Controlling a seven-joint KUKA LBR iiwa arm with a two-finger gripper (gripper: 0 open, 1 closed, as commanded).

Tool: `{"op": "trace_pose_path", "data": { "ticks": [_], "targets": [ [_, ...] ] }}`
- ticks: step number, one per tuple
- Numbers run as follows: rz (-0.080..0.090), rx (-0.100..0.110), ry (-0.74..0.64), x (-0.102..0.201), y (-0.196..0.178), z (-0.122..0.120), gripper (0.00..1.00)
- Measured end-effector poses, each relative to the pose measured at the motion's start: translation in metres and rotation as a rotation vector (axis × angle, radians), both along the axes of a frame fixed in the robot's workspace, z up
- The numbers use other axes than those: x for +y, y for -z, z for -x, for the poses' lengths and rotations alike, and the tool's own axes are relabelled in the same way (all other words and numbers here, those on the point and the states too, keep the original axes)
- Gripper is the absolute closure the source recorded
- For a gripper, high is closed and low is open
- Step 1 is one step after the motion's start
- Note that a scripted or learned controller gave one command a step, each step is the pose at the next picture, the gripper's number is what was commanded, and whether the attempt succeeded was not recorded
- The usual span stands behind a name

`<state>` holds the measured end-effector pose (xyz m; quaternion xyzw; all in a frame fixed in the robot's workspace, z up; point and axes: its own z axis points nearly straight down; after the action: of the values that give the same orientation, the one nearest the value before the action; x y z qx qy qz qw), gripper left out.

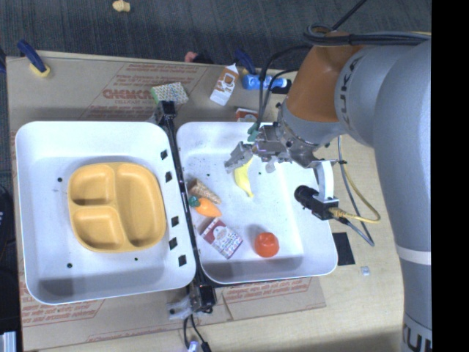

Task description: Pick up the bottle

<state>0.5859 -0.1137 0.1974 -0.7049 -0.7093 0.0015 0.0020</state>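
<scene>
Camera view from above: my claw (253,156) hangs over the right bin (316,259), just above a curved yellow item (245,182). I cannot tell whether it is released or clenched. A carrot (206,207) and a red round item (266,244) lie nearer the front. I cannot tell which item is the bottle.

A thick grey arm (388,108) with an orange band (322,79), black cables (330,31) and a metal hand (253,156).

Red print on cardboard sheet (110,94), illegible.
</scene>
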Motion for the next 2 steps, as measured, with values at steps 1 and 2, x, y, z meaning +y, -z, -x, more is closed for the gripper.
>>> {"op": "trace_pose_path", "data": {
  "ticks": [1,2],
  "targets": [
    [0.000,0.002,-0.005,0.000,-0.010,0.000,1.00],
    [0.000,-0.001,-0.062,-0.025,-0.045,0.077,1.00]
  ]
}}
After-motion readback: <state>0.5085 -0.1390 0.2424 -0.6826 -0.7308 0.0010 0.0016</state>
